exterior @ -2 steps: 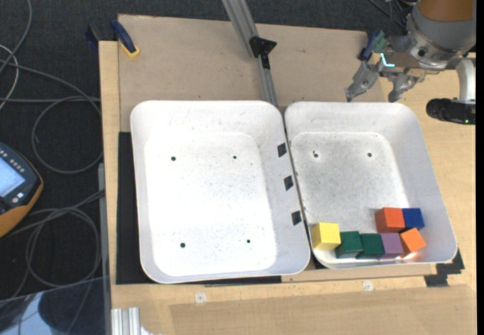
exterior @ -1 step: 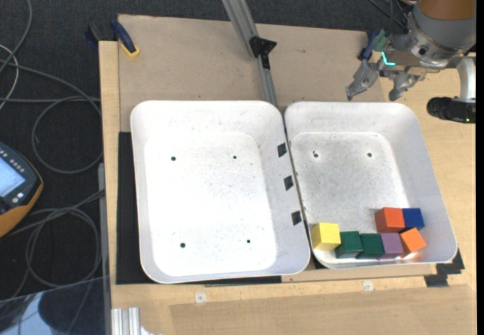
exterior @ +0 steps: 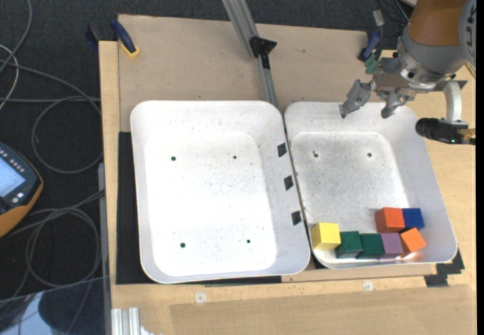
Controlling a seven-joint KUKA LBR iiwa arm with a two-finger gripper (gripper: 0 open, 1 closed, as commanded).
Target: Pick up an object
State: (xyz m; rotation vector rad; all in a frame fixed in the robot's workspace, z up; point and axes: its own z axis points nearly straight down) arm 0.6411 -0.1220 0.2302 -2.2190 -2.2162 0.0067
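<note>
- Tool [exterior: 370, 106]: fingers apart, nothing between them, above the right bin's [exterior: 427, 163] far rim.
- Blocks [exterior: 370, 238]: clustered in that bin's near corner, well apart from the tool.
- Judged light, rigid; the yellow block [exterior: 326, 234] stands at the edge, grip opposite flat faces.
- Left bin [exterior: 144, 175]: no objects.

A grey metal pole [exterior: 240, 20] slants up-left of the pincer [exterior: 372, 103]. A blue-yellow clamp [exterior: 125, 37] lies far left; black cables [exterior: 45, 122] farther left still.
</note>
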